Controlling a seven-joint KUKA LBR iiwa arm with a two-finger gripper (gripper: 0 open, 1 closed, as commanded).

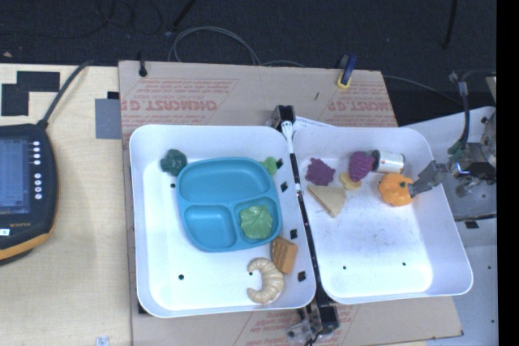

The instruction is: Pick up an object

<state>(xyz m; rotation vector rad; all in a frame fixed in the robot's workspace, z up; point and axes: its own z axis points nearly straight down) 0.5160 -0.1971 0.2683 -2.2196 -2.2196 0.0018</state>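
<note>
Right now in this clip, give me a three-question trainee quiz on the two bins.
1. True or false: the blue tray sits in the left bin.
2. Which item lies nearest the gripper? A croissant B orange fruit C dark green broccoli
3. Fill in: the light green lettuce piece lies in the tray's lower ____ compartment.

Key: 1 true; 2 B; 3 right.

Orange toy fruit (395,190) in right bin (381,279)

Glossy plastic tray (212,184), cardboard base (243,97)
</note>
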